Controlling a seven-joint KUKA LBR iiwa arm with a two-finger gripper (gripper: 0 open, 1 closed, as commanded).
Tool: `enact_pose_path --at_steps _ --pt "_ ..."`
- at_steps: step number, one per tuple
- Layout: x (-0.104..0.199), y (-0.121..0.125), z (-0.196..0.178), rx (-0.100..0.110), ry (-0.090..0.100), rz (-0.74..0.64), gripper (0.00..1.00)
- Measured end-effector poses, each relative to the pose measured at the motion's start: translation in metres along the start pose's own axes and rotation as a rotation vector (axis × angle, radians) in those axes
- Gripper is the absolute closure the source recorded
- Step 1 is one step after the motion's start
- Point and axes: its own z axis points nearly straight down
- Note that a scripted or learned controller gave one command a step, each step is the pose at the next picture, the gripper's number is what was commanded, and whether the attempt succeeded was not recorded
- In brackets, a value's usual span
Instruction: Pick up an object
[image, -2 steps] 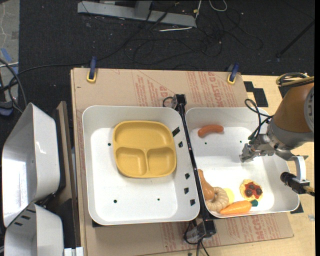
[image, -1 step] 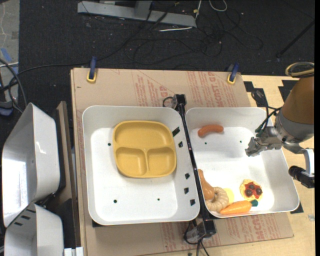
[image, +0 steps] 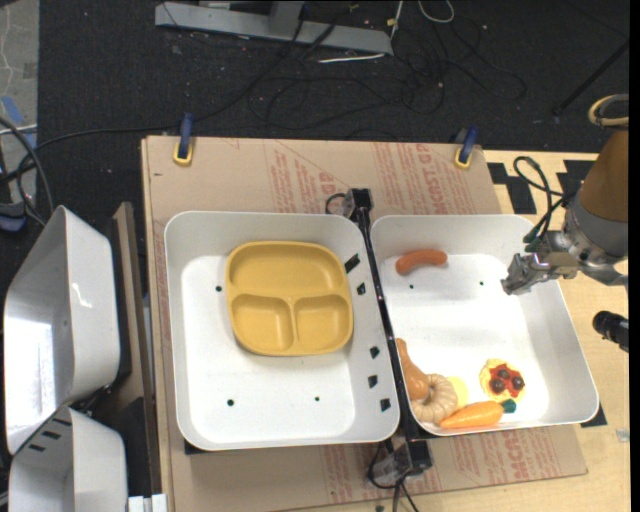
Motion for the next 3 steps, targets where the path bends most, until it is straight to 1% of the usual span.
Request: enact_pose_path --at_steps 1,2,3 --pt "-0.004 0.003 -0.044 0.0 0.0 0.0 1.0" --pt "0.048 0.007 -0.035 0.007 0.004 -0.004 1.0" --pt "0.103 0.004 -0.047 0.006 0.005 -0.005 1.0"
